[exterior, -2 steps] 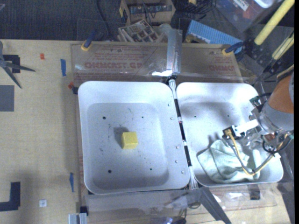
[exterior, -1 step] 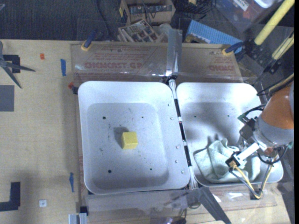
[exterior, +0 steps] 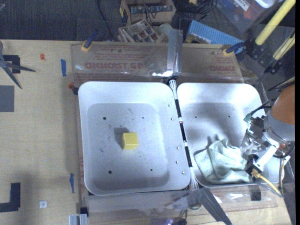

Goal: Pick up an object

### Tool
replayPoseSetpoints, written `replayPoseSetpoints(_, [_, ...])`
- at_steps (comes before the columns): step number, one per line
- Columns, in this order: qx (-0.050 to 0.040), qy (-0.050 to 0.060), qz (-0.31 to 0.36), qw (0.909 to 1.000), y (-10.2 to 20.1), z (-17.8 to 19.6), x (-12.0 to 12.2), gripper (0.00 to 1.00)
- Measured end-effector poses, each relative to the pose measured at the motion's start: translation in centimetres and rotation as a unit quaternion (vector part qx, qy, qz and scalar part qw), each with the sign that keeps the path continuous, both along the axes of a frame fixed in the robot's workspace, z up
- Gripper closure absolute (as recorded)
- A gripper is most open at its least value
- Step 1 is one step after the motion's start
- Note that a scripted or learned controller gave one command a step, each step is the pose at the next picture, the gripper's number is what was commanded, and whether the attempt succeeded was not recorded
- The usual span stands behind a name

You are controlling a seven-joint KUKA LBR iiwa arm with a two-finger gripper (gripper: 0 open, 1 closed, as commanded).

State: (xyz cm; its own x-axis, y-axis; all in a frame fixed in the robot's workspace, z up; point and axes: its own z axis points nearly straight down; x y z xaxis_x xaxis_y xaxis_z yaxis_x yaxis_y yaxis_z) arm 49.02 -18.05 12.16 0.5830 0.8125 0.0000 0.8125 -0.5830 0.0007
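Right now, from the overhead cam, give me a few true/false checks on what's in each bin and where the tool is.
1. The yellow cube lies in the left bin. True.
2. A crumpled pale cloth lies in the right bin, toward its front edge. True.
3. The tool is at the right bin, by the cloth's right edge. True.
4. The yellow cube rests against the left bin's wall. False: it sits near the middle of the floor, apart from every wall.
5. The cloth covers the yellow cube. False: they are in separate bins.
6. The tool holds the yellow cube. False: the cube lies on the left bin's floor, away from the tool.
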Motion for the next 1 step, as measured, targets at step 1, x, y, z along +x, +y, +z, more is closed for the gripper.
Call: replayPoseSetpoints(1, [-0.0001,-0.001,-0.364,0.9315,-0.26,-3.42,8.78,1.0])
